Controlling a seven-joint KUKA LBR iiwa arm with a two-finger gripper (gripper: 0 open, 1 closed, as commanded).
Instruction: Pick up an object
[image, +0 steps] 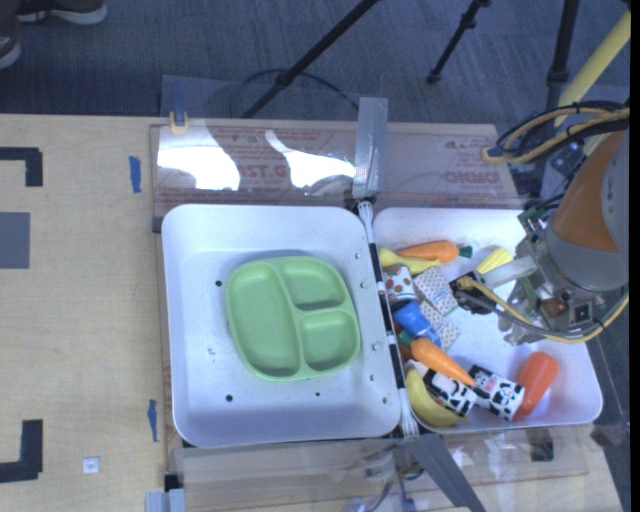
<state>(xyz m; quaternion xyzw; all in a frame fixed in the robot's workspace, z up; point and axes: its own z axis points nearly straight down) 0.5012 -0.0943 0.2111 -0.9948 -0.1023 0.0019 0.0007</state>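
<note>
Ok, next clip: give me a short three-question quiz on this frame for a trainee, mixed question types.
1. True or false: the green divided plate lies in the left bin.
2. Multiple choice: where is the arm in the camera view? A) over the left bin B) over the right bin, near its right side C) beside the bench, over neither bin
3. Fill in: the black-and-white cow toy lies near the ___ edge of the right bin, beside a banana.

Key: 1 true; 2 B; 3 front (bottom in the view).
</note>
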